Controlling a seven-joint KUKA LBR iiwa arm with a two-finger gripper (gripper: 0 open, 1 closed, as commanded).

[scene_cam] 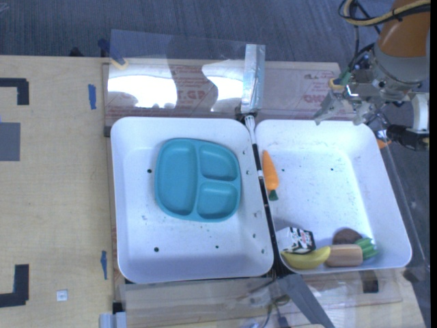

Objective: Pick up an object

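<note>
The things I could pick lay in the right bin [355, 183]. The carrot [270, 173] rested against that bin's wall at 9 o'clock, orange with its green end pointing toward 6 o'clock. The others were bunched along the rim at 6 o'clock: a banana [306, 257] curved along the wall, a small black-and-white packet [298, 238] touching it just above, a tan block [345, 255] beside the banana's tip toward 3 o'clock, a dark brown lump [347, 236] just behind that block, and a green piece [369, 247] pressed to the block's 3 o'clock side. The middle of the bin's floor showed only dark specks.

My gripper [355, 108] hung over the bin's rim at about 1 o'clock, well apart from every one of those things. Nothing sat between its parts that I could make out, and whether it was released or clenched I cannot tell, because the wrist hardware blurred together there. Above it my arm [403, 39] ran off toward 1 o'clock of the view, with the orange band and yellow cabling looped over it.

The left bin [130, 238] touched the right one along their shared wall. It held a teal tray [198, 180] with three compartments, lying flat near its centre. Both bins stood on the desk [48, 183], which carried black and blue tape marks at 9 o'clock. A clear sheet [177, 80] stood behind the left bin at 12 o'clock.
</note>
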